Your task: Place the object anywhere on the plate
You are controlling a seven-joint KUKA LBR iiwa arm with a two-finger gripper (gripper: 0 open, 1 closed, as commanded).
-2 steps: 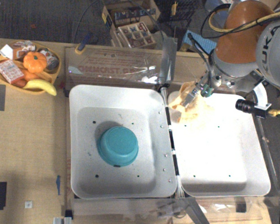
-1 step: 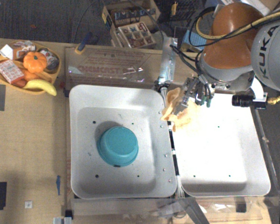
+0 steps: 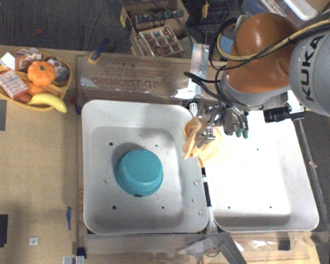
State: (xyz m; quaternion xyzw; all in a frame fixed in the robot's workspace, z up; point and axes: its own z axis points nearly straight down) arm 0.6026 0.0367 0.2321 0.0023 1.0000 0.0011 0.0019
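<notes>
A teal round plate (image 3: pixel 139 172) lies upside-down-looking in the middle of the left white bin (image 3: pixel 99 120). My gripper (image 3: pixel 205 132) hangs over the seam between the two bins, up and to the right of the plate. Its fingers are shut on a pale yellow-tan soft object (image 3: pixel 193 142), which dangles below them over the left bin's right rim. The object is slightly blurred and sits clear of the plate.
The right white bin (image 3: pixel 267 178) lies under the arm. A basket of toy fruit (image 3: pixel 31 80) rests on the bench at the far left. A clear plastic panel (image 3: pixel 135 77) stands behind the left bin.
</notes>
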